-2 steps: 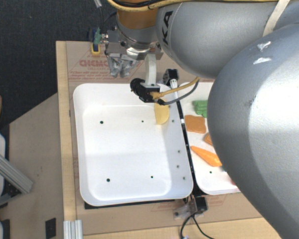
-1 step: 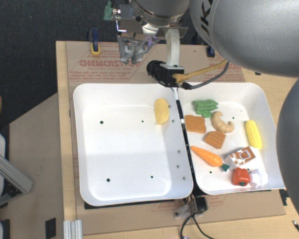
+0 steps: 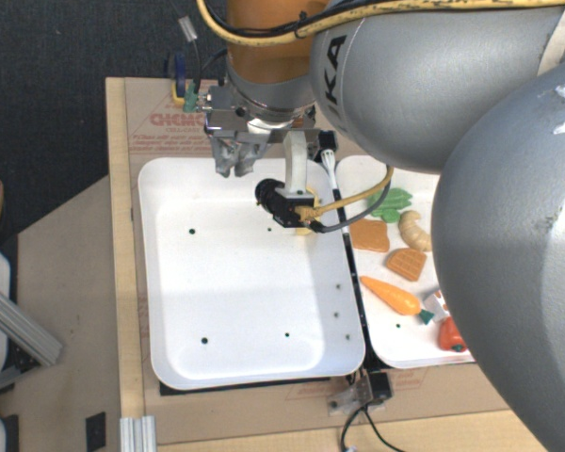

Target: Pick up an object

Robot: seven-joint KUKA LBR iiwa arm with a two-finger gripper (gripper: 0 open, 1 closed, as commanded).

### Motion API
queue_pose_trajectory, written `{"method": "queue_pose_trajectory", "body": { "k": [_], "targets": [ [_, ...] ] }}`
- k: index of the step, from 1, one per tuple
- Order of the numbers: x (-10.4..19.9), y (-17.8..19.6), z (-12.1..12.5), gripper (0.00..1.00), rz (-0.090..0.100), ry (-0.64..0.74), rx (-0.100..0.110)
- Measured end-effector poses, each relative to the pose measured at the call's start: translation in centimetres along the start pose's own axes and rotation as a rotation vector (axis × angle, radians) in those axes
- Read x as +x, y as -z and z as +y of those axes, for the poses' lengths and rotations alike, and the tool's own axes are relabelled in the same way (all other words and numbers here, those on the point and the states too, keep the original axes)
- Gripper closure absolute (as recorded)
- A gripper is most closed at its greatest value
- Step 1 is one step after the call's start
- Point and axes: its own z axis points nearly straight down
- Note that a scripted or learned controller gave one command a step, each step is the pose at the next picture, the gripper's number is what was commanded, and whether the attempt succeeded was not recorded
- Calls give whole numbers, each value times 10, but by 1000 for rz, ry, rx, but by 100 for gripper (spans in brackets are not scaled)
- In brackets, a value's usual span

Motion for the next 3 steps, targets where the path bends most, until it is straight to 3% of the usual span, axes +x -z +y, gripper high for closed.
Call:
{"method": "queue_pose_trajectory", "body": {
  "k": [1,2,3],
  "targets": [
    [-1,208,-27,100,12,3,-32],
    [-2,39,-47,100,-3,0,7],
    [-1,239,-47,100,12,3,-32]
  ]
}}
